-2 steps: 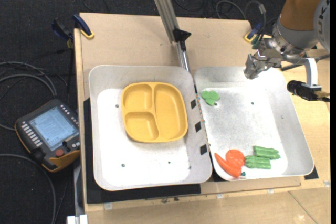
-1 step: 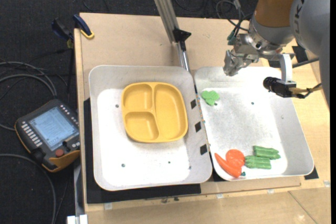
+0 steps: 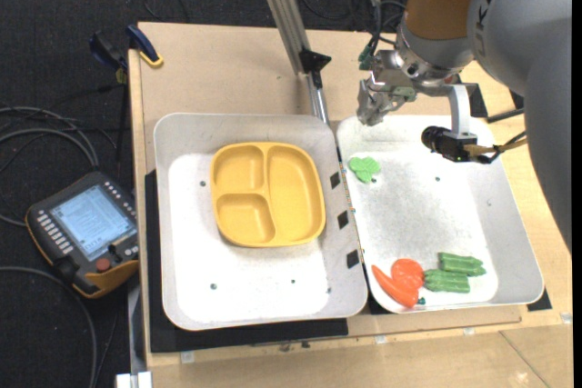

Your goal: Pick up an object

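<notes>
Nearest, an orange carrot [image 3: 391, 284], red tomato [image 3: 408, 273] and green pods [image 3: 455, 273] crowd the right bin's [image 3: 473, 204] front. A flat green leaf-shaped piece [image 3: 364, 169] lies beneath the end effector [image 3: 371, 112].

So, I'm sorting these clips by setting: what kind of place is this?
Most likely a robotics lab. A grey industrial arm reaches over two white bins on a plywood bench, a teach pendant lies on the dark floor among loose cables, and toy vegetables serve as props.
</notes>
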Robot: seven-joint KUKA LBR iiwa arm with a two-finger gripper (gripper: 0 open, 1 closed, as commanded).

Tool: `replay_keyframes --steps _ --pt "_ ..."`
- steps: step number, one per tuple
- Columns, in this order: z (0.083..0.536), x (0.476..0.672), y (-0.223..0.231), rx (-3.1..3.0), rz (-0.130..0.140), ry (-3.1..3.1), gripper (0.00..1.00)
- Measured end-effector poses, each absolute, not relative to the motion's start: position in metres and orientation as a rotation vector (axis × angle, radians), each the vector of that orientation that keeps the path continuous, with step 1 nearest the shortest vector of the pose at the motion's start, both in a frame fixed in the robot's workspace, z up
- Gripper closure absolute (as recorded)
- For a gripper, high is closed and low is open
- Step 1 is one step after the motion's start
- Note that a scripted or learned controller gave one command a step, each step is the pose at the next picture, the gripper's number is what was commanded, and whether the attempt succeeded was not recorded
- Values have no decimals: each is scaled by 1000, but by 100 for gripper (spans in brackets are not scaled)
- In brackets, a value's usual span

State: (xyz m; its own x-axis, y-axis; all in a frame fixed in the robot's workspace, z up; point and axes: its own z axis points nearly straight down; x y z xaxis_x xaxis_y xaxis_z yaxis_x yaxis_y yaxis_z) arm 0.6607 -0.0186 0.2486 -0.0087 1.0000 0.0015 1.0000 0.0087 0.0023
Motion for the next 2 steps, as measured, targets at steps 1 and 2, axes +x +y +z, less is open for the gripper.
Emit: replay_keyframes --steps 1,2 --pt "250 662 45 2211 5 2232 100" --pt "246 652 98 2214 0 2232 100"
